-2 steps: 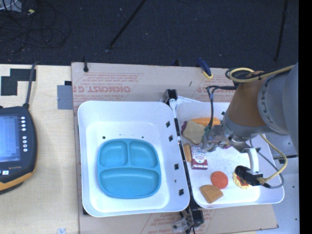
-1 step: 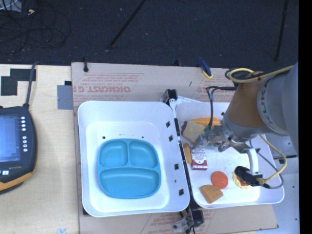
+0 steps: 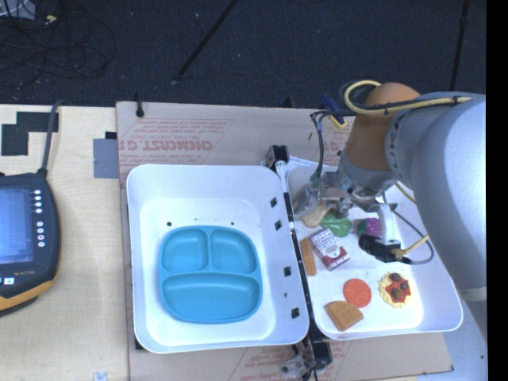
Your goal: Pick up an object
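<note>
My gripper (image 3: 328, 202) is low in the back left part of the right bin (image 3: 444, 312), under the orange wrist band (image 3: 373, 137). It hangs right over a tan piece (image 3: 315, 214) and a green piece (image 3: 337, 226), which lie close together. A red and white box (image 3: 329, 248) lies just in front of them. A purple piece (image 3: 371, 228) is to the right of the green one. Nearer the front are a red disc (image 3: 357, 292), a small pizza-like piece (image 3: 395, 289) and a brown toast-like piece (image 3: 344, 315).
The left bin (image 3: 147, 189) holds a blue divided plate (image 3: 210, 274). A thin orange stick (image 3: 308, 257) lies along the right bin's left wall. A black cable (image 3: 389, 250) loops over the right bin. A tablet-like pendant (image 3: 24, 236) sits at the far left of the bench.
</note>
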Action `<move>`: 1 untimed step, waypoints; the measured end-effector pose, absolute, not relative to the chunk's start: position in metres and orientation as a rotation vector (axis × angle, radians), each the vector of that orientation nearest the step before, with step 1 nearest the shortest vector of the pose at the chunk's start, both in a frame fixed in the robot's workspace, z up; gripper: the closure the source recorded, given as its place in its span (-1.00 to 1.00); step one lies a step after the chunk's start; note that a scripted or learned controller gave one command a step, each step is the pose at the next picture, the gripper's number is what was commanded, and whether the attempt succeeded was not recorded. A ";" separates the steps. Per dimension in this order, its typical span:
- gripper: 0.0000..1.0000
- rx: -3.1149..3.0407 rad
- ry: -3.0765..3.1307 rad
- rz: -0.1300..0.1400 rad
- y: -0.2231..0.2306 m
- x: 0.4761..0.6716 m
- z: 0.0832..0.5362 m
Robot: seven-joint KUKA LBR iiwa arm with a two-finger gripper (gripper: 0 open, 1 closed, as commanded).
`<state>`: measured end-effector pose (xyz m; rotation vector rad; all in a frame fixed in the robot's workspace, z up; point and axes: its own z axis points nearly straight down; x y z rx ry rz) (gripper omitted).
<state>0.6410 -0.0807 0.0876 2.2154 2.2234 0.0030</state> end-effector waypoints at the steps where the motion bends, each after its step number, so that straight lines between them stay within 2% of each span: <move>1: -1.00 2.218 2.225 -0.001 -0.082 0.644 0.088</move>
